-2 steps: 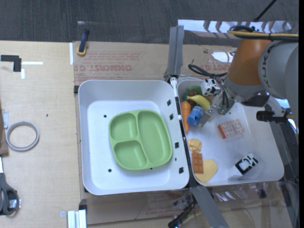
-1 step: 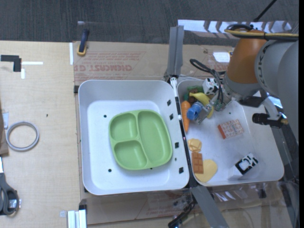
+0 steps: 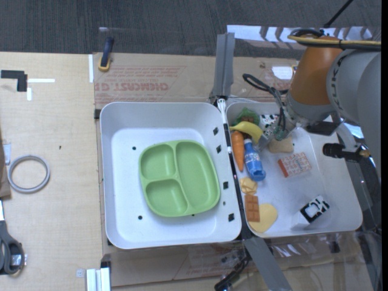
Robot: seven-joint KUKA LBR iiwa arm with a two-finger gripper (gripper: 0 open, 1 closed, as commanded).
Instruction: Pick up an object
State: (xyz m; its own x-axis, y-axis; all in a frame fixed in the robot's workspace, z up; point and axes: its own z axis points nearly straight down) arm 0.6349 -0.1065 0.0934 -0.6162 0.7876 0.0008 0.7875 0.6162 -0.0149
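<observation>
The gripper [image 3: 280, 128] was down in the right bin [image 3: 339, 218], at its far left end near a banana [image 3: 247, 128]; whether it was released or clenched could not be told. A carrot [image 3: 237, 150], a blue bottle [image 3: 253, 162], a red-patterned card [image 3: 294, 163] and a black-and-white block [image 3: 314, 208] lay in that bin. The left bin [image 3: 115, 162] held a green divided plate [image 3: 179, 178].

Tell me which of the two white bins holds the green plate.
The left bin: the green plate with three sections lies in it. The right bin holds small things instead, like a banana, carrot and blue bottle.
</observation>
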